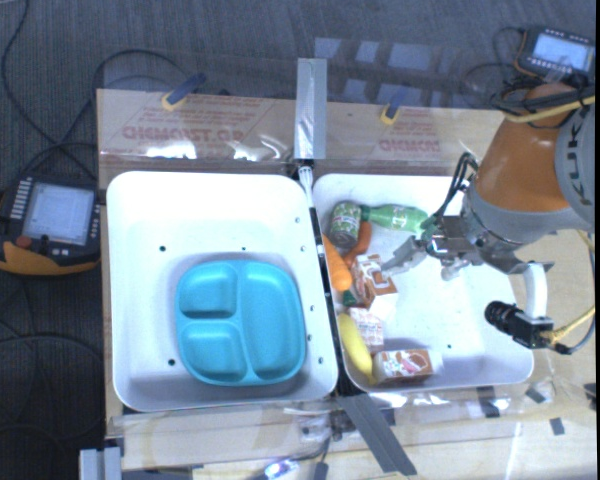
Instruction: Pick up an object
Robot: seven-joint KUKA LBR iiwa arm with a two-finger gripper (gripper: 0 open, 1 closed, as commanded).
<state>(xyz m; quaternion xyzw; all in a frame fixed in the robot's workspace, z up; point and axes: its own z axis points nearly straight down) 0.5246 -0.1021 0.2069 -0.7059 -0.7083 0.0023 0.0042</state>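
In right bin: one green bottle, one banana; hand state unclear; left bin: one blue tray.

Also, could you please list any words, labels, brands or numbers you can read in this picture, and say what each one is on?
"KU": large dark letters on the arm's grey housing, cut off by the picture's edge.
Red print on the clear sheet behind the left bin: upside down and blurred, not readable.
Red print on the sheet behind the right bin: the same, not readable.
Labels on the green bottle, the small carton and the brown packet: too small to read.
Both pendant screens: unreadable.
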